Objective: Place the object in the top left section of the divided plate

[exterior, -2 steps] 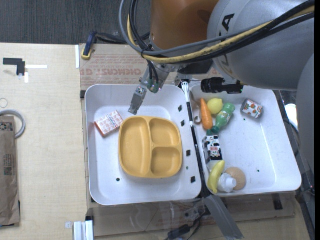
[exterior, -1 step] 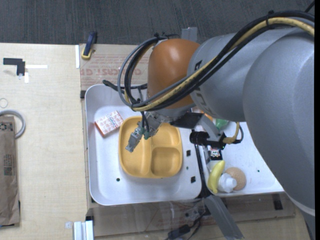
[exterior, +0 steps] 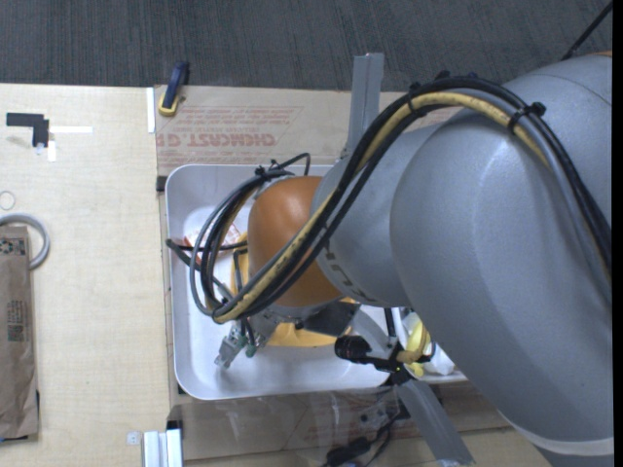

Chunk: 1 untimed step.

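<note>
My arm reaches in from the right and covers most of the white bin point(exterior: 185, 358). Its orange band point(exterior: 287, 241) hangs over the bin's middle, wrapped by black and yellow cables. The gripper point(exterior: 232, 348) points down near the bin's front left corner, small and partly hidden by the wrist. A white curved rim point(exterior: 207, 224) with a red streak beside it peeks out left of the orange band; it may be the divided plate, but its sections are hidden. Something yellow point(exterior: 292, 336) lies under the wrist, mostly covered.
Another yellow and white item point(exterior: 421, 343) shows at the bin's front right under the arm. Brown cardboard point(exterior: 243, 125) lies behind the bin. On the wooden bench to the left are a brown packet point(exterior: 18, 329), a metal ring point(exterior: 34, 236) and a black bracket point(exterior: 29, 125).
</note>
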Available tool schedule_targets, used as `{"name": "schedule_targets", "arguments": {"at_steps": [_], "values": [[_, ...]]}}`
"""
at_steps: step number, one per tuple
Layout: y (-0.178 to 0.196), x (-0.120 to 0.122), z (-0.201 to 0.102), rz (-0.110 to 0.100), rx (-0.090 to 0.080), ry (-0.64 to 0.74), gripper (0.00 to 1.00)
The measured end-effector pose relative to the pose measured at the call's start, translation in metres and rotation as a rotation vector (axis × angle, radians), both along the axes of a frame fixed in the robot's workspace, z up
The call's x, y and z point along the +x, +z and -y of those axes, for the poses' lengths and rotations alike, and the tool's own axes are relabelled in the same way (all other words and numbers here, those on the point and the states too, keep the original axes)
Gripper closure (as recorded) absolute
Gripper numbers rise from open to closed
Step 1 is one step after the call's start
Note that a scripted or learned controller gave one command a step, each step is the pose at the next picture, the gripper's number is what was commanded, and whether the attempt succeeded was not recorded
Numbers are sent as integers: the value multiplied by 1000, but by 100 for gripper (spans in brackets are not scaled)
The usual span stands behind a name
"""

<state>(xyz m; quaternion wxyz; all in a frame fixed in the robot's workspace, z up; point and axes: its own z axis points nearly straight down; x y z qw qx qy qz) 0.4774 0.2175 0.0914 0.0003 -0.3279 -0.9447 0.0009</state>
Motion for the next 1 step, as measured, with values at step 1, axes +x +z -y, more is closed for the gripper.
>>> {"name": "schedule_targets", "arguments": {"at_steps": [1], "values": [[6,0,4,-5,-5,-9,100]]}}
